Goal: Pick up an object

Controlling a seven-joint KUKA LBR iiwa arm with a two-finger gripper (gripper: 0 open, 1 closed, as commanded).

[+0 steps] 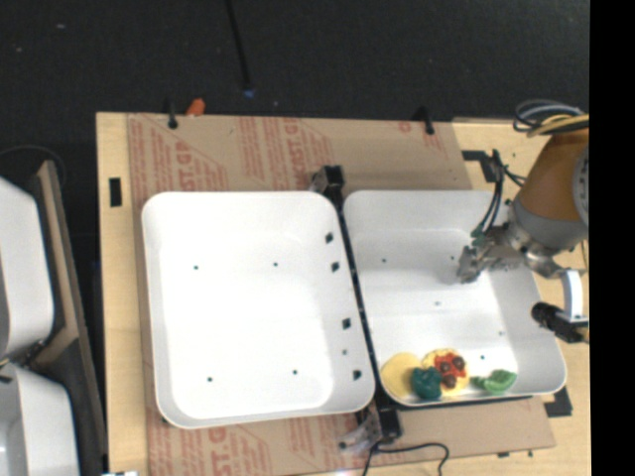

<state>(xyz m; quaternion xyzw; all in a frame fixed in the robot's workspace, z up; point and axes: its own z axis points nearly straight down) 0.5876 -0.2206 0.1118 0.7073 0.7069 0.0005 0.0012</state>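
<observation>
Gripper [468,266] sits low over the right bin [417,226], near its right edge, well apart from the objects; finger state can't be told. Yellow piece [399,373], teal piece [427,385], red piece [449,364] and green piece [495,380] cluster along the bin's front edge.
</observation>
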